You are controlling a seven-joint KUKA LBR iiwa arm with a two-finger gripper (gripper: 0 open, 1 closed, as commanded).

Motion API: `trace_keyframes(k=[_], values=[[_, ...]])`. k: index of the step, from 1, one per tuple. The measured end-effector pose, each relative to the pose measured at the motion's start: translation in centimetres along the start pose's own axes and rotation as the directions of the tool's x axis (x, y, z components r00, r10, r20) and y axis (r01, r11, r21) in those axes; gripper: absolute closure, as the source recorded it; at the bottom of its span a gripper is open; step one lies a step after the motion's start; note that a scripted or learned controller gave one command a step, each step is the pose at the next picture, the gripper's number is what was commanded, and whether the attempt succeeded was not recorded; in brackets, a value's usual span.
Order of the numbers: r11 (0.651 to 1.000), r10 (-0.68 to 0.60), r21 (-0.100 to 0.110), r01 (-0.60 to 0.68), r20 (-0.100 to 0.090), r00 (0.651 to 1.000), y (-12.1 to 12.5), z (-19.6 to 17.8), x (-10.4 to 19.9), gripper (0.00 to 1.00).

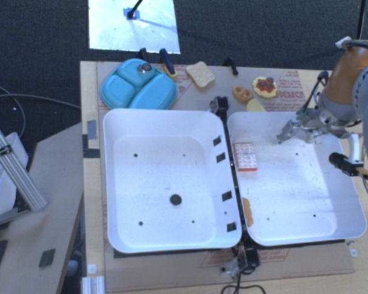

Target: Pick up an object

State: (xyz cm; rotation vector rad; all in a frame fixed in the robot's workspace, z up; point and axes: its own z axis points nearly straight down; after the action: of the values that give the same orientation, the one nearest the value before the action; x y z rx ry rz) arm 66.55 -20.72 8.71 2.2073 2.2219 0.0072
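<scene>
**Gripper poised over right bin**

The gripper (292, 133) hangs above the right bin (331, 225), jaws apparently parted and holding nothing. A small red-and-white box (245, 156) lies near the bin's left wall, apart from the gripper.

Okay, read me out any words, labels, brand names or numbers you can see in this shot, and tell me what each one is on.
Nothing here can be read.
Cardboard sheet behind the bins: red print, too blurred to read.
Small box in the right bin: red and white pattern, perhaps a label, too small to read.
Blue tray: no text visible.
</scene>
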Motion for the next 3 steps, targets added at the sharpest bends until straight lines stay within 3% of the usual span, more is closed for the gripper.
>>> trace_keyframes(k=[1,2,3], values=[[1.0,-0.002,-0.003,0.002,0.002,1.0,0.0,-1.2,0.0,1.0],[1.0,0.0,0.018,0.0,-0.011,1.0,-14.3,-5.1,10.6,1.0],[1.0,-0.008,0.005,0.008,-0.008,1.0,-16.2,-10.2,20.6,1.0]])
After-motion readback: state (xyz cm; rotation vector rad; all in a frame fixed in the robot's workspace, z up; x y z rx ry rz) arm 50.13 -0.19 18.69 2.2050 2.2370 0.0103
